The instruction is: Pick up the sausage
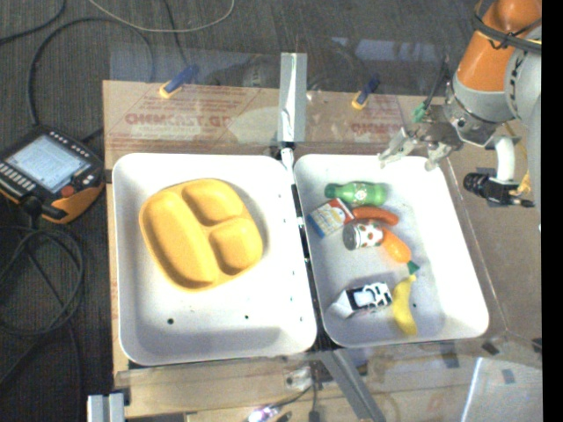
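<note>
A handheld controller (48, 172) with a lit screen lies on the floor at the far left, its cables trailing across the carpet. On the bench, the left bin (154, 323) carries a yellow divided tray (204, 232), sitting alone toward its far half. A metal post (292, 99) stands at the far edge between the two bins.

The right bin (462, 297) holds the clutter. A green bottle (355, 191) lies on its side nearest the far wall. Just this side of it is the sausage (376, 215), a reddish-orange link lying roughly crosswise, with a small blue-and-white carton (327, 218) beside its left end and a can (364, 235) with a white and red label touching it from the near side. To the right of the can is a carrot (398, 250); nearer still, a small black-and-white toy car (369, 297) and a banana (404, 306).

The gripper (413, 146) hangs over the far right corner of the right bin, its two fingers spread apart with nothing between them, well short of the sausage. The arm (497, 51), orange-banded, enters from the right.

The work appears to be at the approach stage: nothing has been grasped. The next move looks to call for travel left and toward the near side, then a descent with the fingers straddling the link across its narrow width, staying clear of the bottle and can that crowd it.
</note>
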Robot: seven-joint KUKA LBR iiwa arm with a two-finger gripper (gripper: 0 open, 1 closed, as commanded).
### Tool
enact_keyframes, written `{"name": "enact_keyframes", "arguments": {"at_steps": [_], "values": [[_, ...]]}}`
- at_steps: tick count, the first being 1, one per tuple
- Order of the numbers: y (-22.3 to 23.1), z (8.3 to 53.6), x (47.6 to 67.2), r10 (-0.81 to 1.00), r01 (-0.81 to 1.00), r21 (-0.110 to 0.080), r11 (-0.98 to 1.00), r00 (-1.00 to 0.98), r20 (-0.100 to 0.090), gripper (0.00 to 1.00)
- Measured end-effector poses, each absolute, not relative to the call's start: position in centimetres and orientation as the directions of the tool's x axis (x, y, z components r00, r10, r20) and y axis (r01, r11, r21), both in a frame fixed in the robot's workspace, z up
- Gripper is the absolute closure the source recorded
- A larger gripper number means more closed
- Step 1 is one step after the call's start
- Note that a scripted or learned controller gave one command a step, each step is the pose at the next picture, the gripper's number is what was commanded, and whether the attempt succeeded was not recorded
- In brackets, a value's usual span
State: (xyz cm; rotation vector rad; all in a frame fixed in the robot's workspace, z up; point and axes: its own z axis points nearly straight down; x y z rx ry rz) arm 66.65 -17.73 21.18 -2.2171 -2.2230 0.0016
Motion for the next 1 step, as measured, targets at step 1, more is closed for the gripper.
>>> {"name": "enact_keyframes", "arguments": {"at_steps": [1], "values": [[-17.63,22.08,66.71,1.0,1.0,-0.003,0.005,-0.005,-0.001,1.0]]}}
